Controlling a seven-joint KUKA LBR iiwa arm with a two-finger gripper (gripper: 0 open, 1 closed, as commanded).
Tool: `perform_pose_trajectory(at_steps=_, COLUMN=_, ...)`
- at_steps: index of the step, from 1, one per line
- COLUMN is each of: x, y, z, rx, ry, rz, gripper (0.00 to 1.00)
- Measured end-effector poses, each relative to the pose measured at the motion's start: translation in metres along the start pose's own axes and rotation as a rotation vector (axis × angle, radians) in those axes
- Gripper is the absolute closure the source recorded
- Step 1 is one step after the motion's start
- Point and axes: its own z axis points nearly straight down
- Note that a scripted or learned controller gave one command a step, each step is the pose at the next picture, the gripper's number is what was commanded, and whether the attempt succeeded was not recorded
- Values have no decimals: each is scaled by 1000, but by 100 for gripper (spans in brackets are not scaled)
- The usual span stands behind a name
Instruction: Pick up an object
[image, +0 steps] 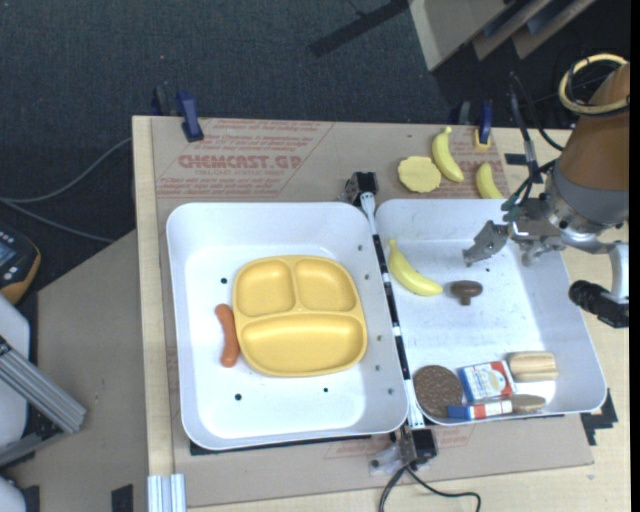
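A tan board (250, 160) printed with red lettering lies on the bench and carries two shallow white bins, with dark carpet (200, 50) and a few cables beyond it. Blue clamps (187, 115) grip the board's far edge.

The left bin (200, 400) holds a yellow divided tray (298, 315) with a small orange sausage (228, 334) lying just beside its left rim. The right bin (560, 330) holds the pickable things: a yellow banana (412, 272) near its left wall, a small brown mushroom-shaped piece (466, 291) just right of the banana, and along the near edge a brown round cookie (436, 387), a red-white-blue carton (487, 383) and a tan block (531, 366) — packed close together.

On the bare board at the far right lie two more bananas (448, 155) and a yellow ruffled piece (419, 174).

The gripper (505, 240) hangs over the far part of the right bin, above and to the right of the mushroom-shaped piece, with nothing visibly between its fingers; I cannot tell whether the jaws are spread or closed — the metal parts blur together. The arm is cut off at the right edge.
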Motion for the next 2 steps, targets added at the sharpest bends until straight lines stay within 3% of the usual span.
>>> perform_pose_trajectory(at_steps=1, x=-1, y=3, z=86, rx=10, ry=3, rz=1, gripper=0)
perform_pose_trajectory(at_steps=2, x=-42, y=12, z=117, rx=1, ry=-1, rz=3, gripper=0)
